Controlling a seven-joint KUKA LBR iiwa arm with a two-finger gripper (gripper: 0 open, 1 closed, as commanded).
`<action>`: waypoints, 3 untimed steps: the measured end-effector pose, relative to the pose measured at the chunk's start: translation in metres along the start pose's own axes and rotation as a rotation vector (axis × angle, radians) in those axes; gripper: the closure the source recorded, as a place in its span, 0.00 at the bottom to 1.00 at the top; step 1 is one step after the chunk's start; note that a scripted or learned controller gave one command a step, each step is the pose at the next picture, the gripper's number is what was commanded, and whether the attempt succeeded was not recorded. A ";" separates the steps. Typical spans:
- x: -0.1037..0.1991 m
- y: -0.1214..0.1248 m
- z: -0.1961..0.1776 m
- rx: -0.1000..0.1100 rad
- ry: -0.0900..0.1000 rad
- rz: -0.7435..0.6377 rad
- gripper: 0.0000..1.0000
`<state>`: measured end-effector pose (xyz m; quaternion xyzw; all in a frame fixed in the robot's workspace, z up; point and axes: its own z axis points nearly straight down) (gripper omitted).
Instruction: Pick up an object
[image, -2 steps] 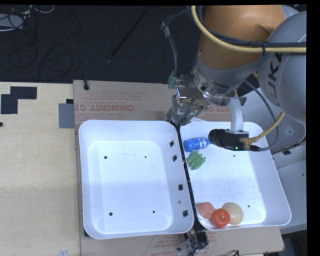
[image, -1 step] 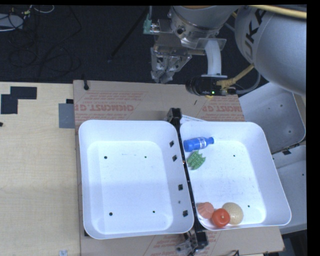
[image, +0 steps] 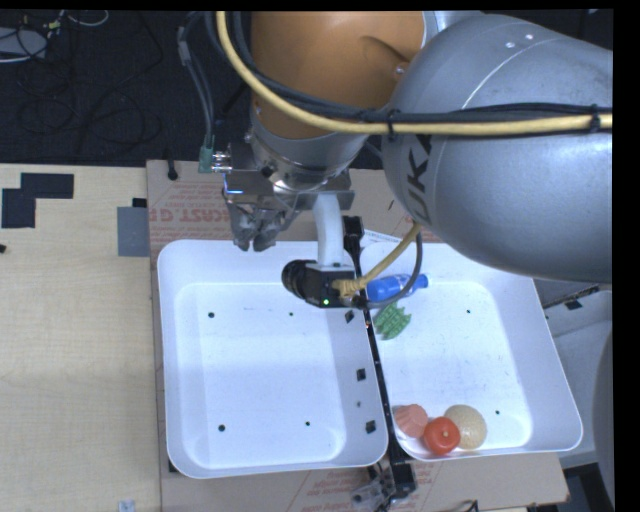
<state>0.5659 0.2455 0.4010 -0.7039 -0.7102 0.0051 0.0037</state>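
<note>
Pale wood-grain bench (image: 70, 330) under brown cardboard (image: 190, 200) with red print, too unclear to read. In the smooth white right bin (image: 520, 330), at its near corner, a glossy red ball (image: 441, 436), a pale yellow round (image: 468, 424) and a pink lump (image: 408, 417) huddle together; a green ridged piece (image: 393, 322) lies farther back. The gripper (image: 255, 238) hangs above the left bin (image: 260, 370) at its far rim; clenched or released, I cannot tell

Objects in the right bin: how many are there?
5. A blue object and a green object lie by the divider; a pink piece, a red ball and a beige ball sit in the near corner. The arm may hide others.
</note>
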 end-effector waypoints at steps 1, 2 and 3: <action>-0.003 0.066 -0.146 -0.026 0.005 0.005 1.00; -0.002 -0.030 -0.100 -0.001 -0.001 0.004 1.00; -0.002 -0.093 0.096 0.008 -0.008 0.009 1.00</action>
